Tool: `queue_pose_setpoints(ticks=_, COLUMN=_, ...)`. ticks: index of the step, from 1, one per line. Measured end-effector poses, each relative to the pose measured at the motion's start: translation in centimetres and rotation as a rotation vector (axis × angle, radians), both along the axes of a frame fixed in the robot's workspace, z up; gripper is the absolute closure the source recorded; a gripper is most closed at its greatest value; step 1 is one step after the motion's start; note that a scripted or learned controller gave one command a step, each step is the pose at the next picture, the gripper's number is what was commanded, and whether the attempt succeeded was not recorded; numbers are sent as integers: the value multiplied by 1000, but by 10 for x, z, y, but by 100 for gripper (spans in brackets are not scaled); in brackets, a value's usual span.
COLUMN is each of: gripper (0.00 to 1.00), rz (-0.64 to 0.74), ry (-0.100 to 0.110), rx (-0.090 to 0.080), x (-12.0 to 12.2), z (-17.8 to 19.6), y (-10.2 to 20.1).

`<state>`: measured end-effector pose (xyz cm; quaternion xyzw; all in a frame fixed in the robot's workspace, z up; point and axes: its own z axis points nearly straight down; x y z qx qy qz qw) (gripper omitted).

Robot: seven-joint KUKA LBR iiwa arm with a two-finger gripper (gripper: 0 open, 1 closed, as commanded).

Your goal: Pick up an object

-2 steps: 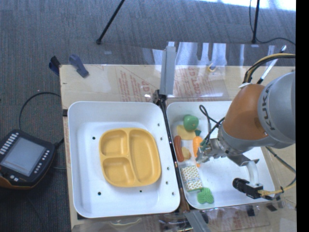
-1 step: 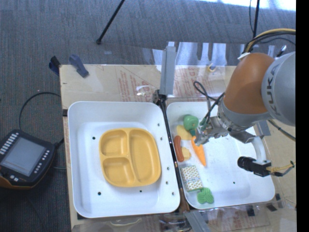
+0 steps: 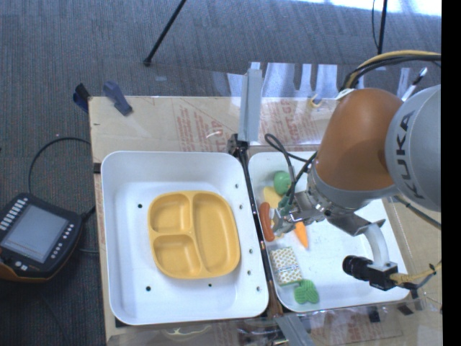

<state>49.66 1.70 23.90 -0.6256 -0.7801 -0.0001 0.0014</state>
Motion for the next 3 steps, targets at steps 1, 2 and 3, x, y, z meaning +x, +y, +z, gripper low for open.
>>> queue_pose_setpoints(ticks=1, gripper=100, rz=122, ry=-2, rx=-2, x=5, z=57, y=-50)
queue_pose_setpoints(ticks=2, gripper=0, rz=122, ry=2, rx=-2, x=5, z=55, y=-50)
queue_pose_setpoints(ticks=3, gripper=0, rz=174, ry=10, rx=0, x=39, z=-43, y=-82)
